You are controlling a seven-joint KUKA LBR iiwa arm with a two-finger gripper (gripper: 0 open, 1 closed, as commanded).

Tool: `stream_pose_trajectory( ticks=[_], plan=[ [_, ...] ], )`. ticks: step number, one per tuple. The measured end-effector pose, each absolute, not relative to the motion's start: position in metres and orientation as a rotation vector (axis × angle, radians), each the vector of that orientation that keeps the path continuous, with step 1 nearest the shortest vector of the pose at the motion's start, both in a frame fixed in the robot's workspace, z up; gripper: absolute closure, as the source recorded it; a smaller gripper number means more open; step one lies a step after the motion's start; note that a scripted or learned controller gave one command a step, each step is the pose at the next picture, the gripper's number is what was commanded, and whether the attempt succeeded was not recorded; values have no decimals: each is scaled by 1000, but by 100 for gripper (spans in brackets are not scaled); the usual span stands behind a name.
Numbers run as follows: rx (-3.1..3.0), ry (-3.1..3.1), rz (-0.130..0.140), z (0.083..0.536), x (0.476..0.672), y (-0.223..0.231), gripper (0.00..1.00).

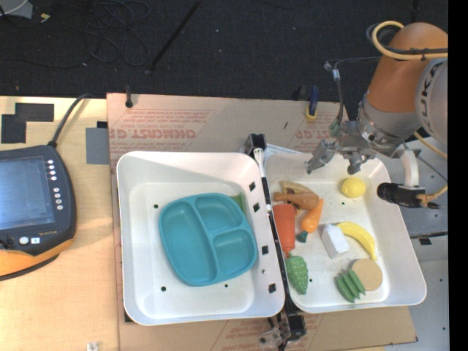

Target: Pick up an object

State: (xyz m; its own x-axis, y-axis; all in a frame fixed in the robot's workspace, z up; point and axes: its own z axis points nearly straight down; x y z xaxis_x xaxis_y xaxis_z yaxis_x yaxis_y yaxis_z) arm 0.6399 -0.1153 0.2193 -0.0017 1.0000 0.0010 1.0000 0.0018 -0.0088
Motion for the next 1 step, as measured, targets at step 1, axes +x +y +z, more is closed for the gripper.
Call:
stream_pose_trajectory(
  ticks=[1],
  plan=[
    [-2219, -2223, 3, 107, 607, -121, 0]
  ],
)
